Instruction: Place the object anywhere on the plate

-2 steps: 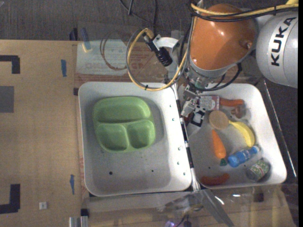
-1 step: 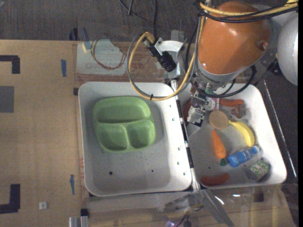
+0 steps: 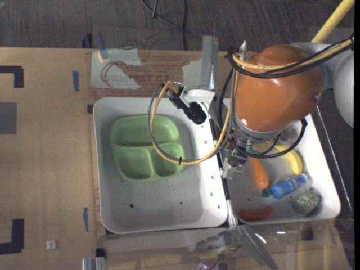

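Gripper point(image 3: 236, 157): hanging over right bin point(image 3: 329, 167)'s nine o'clock edge; jaw state impossible to tell.
Plate point(image 3: 147, 148): lying in left bin point(image 3: 107, 167).
Carrot point(image 3: 260, 175): lying at gripper's four o'clock.

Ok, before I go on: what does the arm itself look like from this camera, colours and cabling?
The arm is pale grey, with a large glossy orange dome-shaped band above the wrist. Yellow and black cables loop off it over the left bin, running to a small black fitting. Below the band the wrist is grey metal; the gripper's details are too dark to make out.
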`<state>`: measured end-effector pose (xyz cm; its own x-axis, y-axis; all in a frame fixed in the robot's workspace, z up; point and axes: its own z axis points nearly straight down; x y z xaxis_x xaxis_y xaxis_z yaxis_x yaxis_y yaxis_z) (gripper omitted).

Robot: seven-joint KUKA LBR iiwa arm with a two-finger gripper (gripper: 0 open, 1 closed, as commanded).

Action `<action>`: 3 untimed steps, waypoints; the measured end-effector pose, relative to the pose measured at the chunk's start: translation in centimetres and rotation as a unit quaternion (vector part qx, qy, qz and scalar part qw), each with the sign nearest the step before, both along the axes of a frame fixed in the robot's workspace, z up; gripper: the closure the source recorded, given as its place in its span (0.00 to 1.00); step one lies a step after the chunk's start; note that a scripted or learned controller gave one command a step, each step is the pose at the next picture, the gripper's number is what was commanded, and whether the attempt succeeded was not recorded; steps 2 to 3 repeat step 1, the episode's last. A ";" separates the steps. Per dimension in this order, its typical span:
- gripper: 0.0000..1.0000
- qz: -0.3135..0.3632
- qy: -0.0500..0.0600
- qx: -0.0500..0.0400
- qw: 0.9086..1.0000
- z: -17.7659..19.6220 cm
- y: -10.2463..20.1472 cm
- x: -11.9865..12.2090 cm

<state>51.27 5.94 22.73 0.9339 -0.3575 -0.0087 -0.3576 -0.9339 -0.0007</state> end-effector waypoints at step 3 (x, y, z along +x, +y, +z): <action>1.00 0.072 0.000 0.000 0.997 -4.6 2.2 -1.3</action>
